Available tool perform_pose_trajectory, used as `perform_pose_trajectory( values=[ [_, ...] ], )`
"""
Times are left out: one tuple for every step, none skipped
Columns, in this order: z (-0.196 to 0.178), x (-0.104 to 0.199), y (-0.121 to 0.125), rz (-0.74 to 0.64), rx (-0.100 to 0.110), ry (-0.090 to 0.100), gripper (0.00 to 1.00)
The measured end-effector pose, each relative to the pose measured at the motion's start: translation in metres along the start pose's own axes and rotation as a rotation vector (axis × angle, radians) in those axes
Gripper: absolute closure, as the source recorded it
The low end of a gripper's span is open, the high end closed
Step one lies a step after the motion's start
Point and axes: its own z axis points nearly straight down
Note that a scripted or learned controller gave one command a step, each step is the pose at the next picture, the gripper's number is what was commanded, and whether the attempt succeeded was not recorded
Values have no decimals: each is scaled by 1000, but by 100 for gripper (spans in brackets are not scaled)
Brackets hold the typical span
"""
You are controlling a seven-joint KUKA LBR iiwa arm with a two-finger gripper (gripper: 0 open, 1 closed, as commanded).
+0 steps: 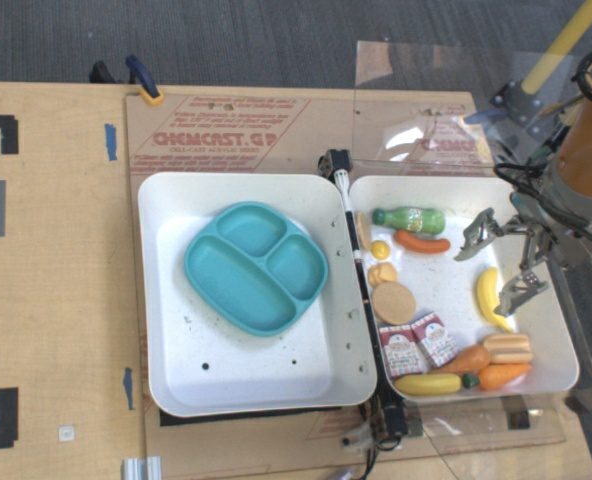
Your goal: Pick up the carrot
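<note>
Gripper (496, 261) spread wide w/ nothing between, above banana (488, 297); carrot (498, 375) part-hidden under hot dog (507, 347)

The orange carrot (498, 375) lies flat in the right bin's near right corner, green end leftward.

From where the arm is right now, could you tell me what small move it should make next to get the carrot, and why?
Probably shift the open gripper toward the bin's near right corner, then lower. It hovers above the yellow banana holding nothing, while the orange carrot with green top lies further along, crowded against the hot dog bun.
</note>
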Motion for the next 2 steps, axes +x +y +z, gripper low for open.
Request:
perform_pose_trajectory(
  values=[
    [-60,8,-31,-184,-2,5,0],
    [-192,62,-79,-173,11,2,0]
  ],
)
